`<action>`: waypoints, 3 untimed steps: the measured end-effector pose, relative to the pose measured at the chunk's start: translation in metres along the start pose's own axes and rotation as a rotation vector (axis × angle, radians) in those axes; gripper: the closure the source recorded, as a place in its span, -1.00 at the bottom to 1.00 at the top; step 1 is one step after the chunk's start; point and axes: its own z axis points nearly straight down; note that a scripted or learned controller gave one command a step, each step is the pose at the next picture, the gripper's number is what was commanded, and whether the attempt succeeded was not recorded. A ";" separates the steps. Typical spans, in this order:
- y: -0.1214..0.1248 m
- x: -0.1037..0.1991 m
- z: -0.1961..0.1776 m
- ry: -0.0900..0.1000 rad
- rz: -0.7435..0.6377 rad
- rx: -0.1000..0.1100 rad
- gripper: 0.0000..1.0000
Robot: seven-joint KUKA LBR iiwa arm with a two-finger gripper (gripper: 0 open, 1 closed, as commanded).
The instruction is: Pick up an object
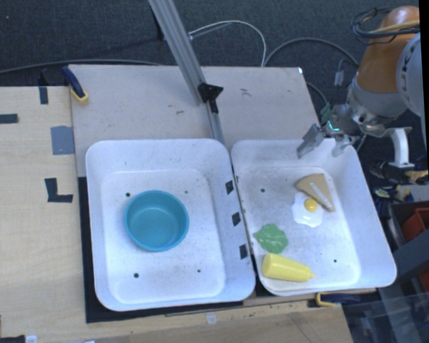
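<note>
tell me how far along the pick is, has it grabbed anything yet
Nothing looks picked yet. The gripper hangs open over the far rim of the right bin, with nothing between its fingers. The toast wedge, fried egg, green lettuce piece and yellow piece lie in that bin; the blue bowl sits in the left bin. Descent, grasp and lift are all left.

Below me both bins [224, 203] look like matt white plastic, speckled with dirt. The blue bowl [156, 220] looks smooth plastic, faintly glossy. Left of it, the bench [21, 215] looks like pale wood.
</note>
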 end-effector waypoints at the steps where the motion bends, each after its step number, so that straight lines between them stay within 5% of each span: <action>1: 0.000 0.006 0.064 0.001 0.000 0.005 -1.00; 2: 0.004 0.006 0.105 -0.005 -0.002 -0.014 -1.00; 3: 0.000 0.008 0.099 -0.001 -0.002 0.000 1.00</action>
